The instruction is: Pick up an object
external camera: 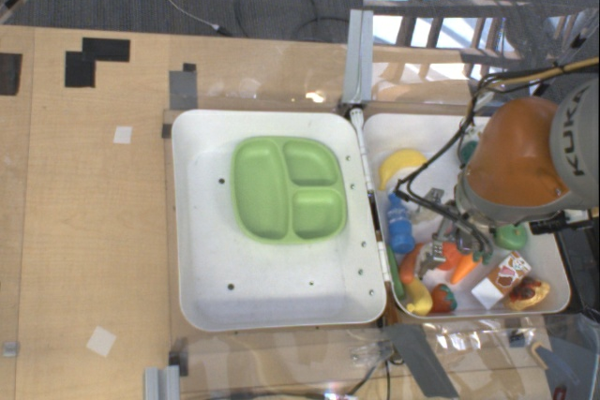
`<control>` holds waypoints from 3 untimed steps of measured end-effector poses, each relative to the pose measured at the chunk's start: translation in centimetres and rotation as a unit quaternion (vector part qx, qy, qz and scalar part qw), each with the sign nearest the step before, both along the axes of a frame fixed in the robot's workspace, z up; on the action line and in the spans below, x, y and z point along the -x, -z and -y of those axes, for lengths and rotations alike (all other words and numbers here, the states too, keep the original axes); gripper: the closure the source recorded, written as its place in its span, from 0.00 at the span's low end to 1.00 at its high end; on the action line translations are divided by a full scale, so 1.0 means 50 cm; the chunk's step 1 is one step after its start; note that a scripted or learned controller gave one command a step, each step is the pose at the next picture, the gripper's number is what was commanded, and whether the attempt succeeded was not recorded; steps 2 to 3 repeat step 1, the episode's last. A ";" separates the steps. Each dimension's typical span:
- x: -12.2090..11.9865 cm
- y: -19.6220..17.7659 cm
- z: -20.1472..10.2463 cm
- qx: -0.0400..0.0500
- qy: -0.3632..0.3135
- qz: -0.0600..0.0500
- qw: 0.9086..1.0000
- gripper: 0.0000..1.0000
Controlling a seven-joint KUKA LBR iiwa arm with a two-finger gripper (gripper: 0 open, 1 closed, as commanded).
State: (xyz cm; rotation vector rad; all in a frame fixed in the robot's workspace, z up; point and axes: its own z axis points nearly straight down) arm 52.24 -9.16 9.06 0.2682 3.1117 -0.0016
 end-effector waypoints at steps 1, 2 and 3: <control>-0.043 0.002 0.117 0.000 -0.008 -0.001 1.000 0.00; -0.043 0.002 0.117 0.000 -0.008 -0.001 1.000 0.00; -0.043 0.002 0.117 0.000 -0.008 -0.001 1.000 0.00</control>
